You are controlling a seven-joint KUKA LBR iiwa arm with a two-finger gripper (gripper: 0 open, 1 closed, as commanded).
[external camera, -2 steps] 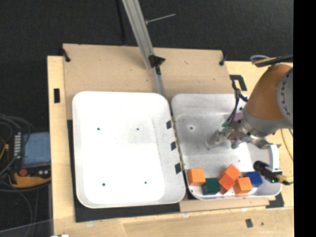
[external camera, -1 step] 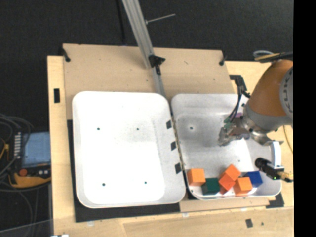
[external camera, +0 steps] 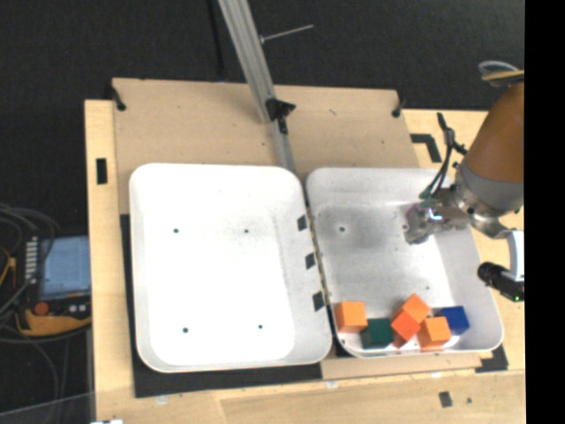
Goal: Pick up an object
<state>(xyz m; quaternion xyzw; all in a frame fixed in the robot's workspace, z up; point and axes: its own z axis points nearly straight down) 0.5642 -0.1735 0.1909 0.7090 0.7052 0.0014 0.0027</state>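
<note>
The blocks sit bunched along the near edge of the right bin (external camera: 459,263): an orange block (external camera: 351,314) at the left of the group, a dark green block (external camera: 380,332) just beside it, a tilted orange-red block (external camera: 410,316) next, another orange block (external camera: 434,332) touching that one, and a blue block (external camera: 455,319) at the right end. All five lie close against the bin's near wall, and the green and the low orange one look pressed right up to the rim. The orange block at the left has a little bare floor on its left side; the others crowd one another, with hardly a gap between them.

The rest of the right bin's floor, from the cluster up to the far wall, is bare white with a grey smudge in the middle. The left bin (external camera: 150,237) lies beside it, their walls nearly touching at the centre of the worktop (external camera: 353,113).

My tool (external camera: 418,223) hangs over the upper right part of the right bin, well apart from the blocks. I cannot tell how it stands; it is too small and blurred. My arm (external camera: 499,148) reaches in from the right, wrist angled down and leftward.
</note>
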